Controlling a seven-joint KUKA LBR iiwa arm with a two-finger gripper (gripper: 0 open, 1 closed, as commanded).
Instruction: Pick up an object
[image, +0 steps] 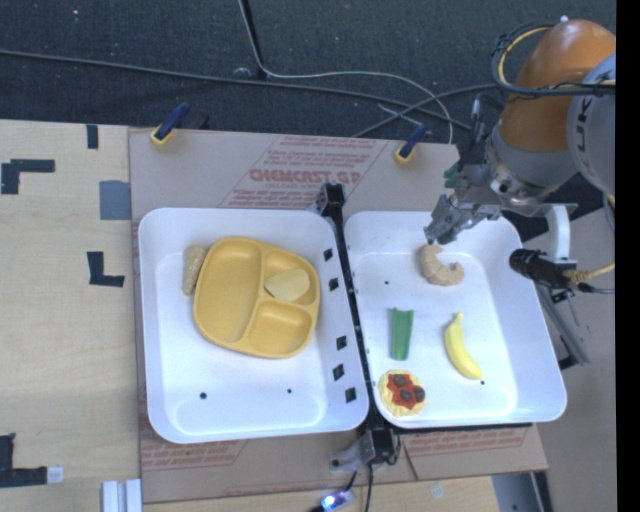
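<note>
My gripper (441, 231) hangs over the far edge of the right bin (500, 405), just above the tan croissant (440, 266). I cannot tell its state from here. Nothing is lifted yet. The croissant lies in the bin, like the banana (461, 347), the green piece (401, 333) and the little pizza (403, 392). The whole pick is left to do.

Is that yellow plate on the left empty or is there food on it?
Not empty: the yellow plate holds a pale slice in its upper right compartment; the other compartments look bare.
</note>
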